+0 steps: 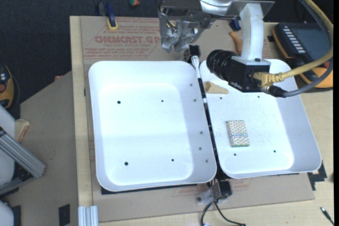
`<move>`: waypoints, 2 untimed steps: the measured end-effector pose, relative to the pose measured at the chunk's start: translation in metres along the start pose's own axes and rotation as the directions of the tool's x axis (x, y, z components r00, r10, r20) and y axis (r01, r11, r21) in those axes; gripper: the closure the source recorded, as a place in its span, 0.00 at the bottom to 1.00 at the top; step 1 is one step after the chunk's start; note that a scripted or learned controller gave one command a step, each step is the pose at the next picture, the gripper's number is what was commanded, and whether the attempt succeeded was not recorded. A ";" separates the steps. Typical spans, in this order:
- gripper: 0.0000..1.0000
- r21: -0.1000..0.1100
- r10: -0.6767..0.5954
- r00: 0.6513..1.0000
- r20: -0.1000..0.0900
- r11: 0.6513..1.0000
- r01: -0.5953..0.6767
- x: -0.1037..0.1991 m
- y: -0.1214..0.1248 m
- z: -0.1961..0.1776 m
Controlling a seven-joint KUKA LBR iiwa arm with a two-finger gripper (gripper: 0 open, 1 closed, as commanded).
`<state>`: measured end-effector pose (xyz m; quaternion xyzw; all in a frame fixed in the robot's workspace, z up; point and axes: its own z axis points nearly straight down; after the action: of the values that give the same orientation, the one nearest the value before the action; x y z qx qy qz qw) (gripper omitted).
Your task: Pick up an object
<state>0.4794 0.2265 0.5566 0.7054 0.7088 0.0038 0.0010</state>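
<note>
A small rectangular block with a pale patterned top [238, 133] lies flat in the right bin [296, 129], near its middle. A tan wedge-shaped piece [214, 88] rests at that bin's back left corner, close to the divider between the bins. The left bin [100, 114] sits beside it. My gripper [179, 35] hangs under the grey wrist at the top, over the cardboard just behind the left bin's back right corner, well away from both objects. Glare on its metal parts keeps me from seeing anything held in it.
A black cylindrical camera [229, 70] on a white bracket [252, 29] overhangs the right bin's back edge. A yellow cable [302, 69] runs off right. A blue-and-yellow clamp [111, 17] stands at the board's back left. Aluminium rail [21, 156] lies at the left.
</note>
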 end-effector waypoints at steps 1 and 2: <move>0.00 0.001 0.000 1.000 0.001 1.000 0.000 0.000 0.000 0.001; 1.00 -0.003 -0.001 1.000 -0.001 1.000 0.001 0.001 0.000 -0.010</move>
<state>0.4796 0.2272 0.5670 0.7051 0.7091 0.0052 0.0015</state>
